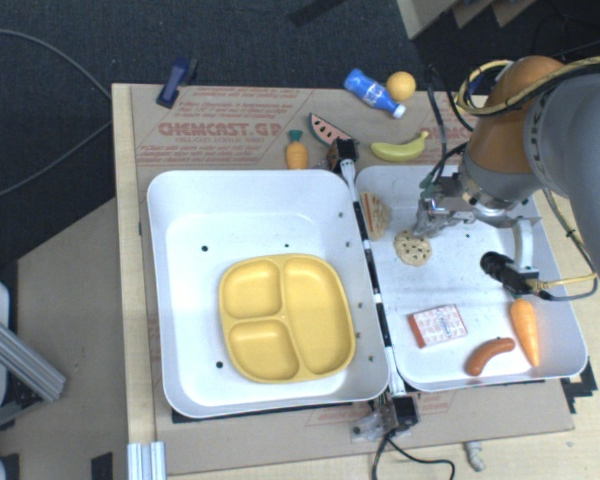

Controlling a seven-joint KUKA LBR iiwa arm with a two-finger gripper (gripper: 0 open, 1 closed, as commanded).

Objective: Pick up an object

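The right bin (455, 283) holds a round speckled cookie (413, 249), a slice of toast (376, 214) leaning at its left wall, a red-and-white packet (438, 325), a brown sausage (490, 355) and an orange carrot (525, 330). My gripper (432, 216) hangs low over the back of this bin, just above and to the right of the cookie. I see nothing held in it. The grey arm with its orange band (500, 138) covers the bin's back right corner.
The left bin (190, 228) holds a yellow divided plate (285, 318). Behind the bins lie a banana (400, 148), a blue bottle (372, 92), a yellow ball (402, 85), a watermelon slice (327, 128) and a small orange toy (297, 154). A black cable end (500, 266) hangs over the right bin.
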